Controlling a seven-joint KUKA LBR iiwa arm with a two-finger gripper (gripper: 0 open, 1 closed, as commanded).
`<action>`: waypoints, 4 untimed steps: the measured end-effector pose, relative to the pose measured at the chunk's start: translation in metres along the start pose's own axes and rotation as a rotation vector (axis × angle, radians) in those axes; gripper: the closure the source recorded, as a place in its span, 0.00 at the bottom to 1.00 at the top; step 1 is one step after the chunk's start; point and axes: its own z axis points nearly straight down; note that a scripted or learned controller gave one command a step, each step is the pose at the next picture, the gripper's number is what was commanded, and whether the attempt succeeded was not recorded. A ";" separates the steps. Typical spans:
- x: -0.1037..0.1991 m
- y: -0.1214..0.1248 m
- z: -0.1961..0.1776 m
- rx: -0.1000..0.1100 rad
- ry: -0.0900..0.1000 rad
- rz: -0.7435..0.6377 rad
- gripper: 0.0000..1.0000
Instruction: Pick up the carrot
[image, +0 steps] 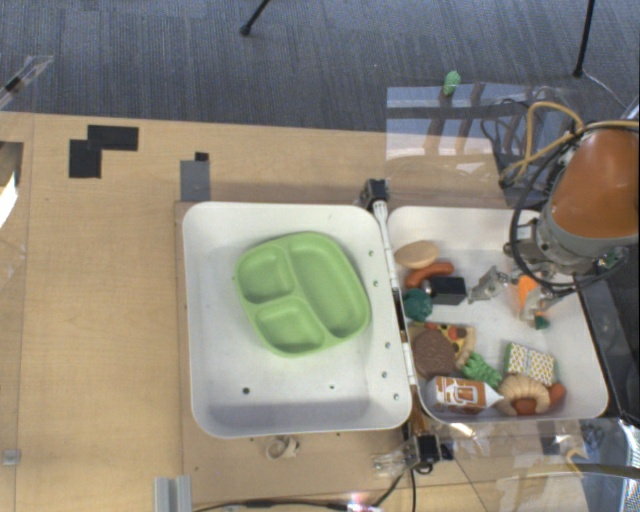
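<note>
The carrot (527, 293) is a small orange piece with a green top (540, 320), lying in the right bin (590, 400) near its right wall. My gripper (515, 288) hangs directly over it, below the grey wrist and the orange band (600, 180). The wrist covers part of the carrot's upper end. From this slant I cannot tell whether the carrot rests on the bin floor or is lifted.
The right bin also holds a bread roll (417, 253), a black block (447, 290), a green piece (416, 304), a brown cookie (434, 351), a croissant (527, 392) and a bottle (460, 395). The left bin (210, 390) bears a green divided plate (300, 292). Cables (520, 125) run behind the arm.
</note>
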 end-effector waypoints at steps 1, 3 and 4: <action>0.001 -0.005 -0.015 0.019 0.002 0.000 1.00; -0.001 -0.003 0.001 0.001 -0.001 -0.198 0.00; 0.004 0.002 0.002 0.002 0.003 -0.308 0.00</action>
